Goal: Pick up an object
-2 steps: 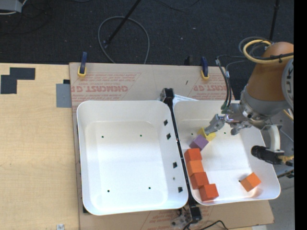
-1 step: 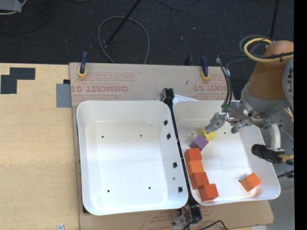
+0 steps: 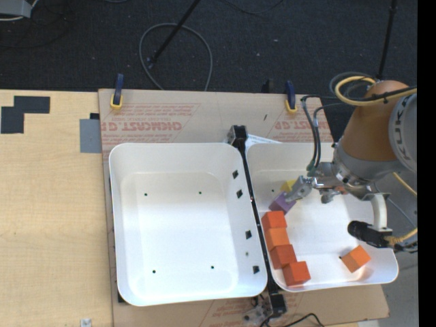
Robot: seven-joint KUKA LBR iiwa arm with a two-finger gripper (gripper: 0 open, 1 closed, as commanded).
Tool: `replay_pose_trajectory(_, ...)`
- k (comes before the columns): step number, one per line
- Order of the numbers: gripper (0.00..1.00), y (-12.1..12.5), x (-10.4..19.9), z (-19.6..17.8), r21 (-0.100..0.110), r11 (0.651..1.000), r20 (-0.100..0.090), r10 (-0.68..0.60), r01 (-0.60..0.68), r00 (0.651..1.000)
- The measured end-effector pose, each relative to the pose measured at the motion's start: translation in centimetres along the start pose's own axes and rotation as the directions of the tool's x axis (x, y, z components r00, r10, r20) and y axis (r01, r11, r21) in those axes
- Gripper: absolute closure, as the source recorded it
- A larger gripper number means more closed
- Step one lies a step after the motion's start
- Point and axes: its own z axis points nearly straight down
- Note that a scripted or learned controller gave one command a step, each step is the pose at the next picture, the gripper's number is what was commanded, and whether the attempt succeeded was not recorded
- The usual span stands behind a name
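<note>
Camera view shows the gripper [image 3: 297, 191] low in the right bin [image 3: 381, 276], but I cannot tell how it is set. Right at its tip lies a purple block [image 3: 280, 202] with a bit of a yellow piece [image 3: 289, 184] next to it. Just below the tip runs a row of 4 orange blocks [image 3: 283, 247], packed close. 1 more orange cube [image 3: 355, 259] sits off to the arm's side, well apart. The tip could bump the row or push the purple block away, since they are crowded. It might then lift nothing.
</note>
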Motion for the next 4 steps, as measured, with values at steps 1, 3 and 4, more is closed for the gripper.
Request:
replay_pose_trajectory(1,0.00,0.1,0.3,4.1,-0.005,1.000,0.000,-0.001,0.001,1.000)
replay_pose_trajectory(3,1.00,0.4,0.3,3.6,-0.014,1.000,0.001,0.000,0.000,1.000)
replay_pose_trajectory(4,1.00,1.4,0.2,-1.8,-0.009,1.000,0.001,0.000,0.000,1.000)
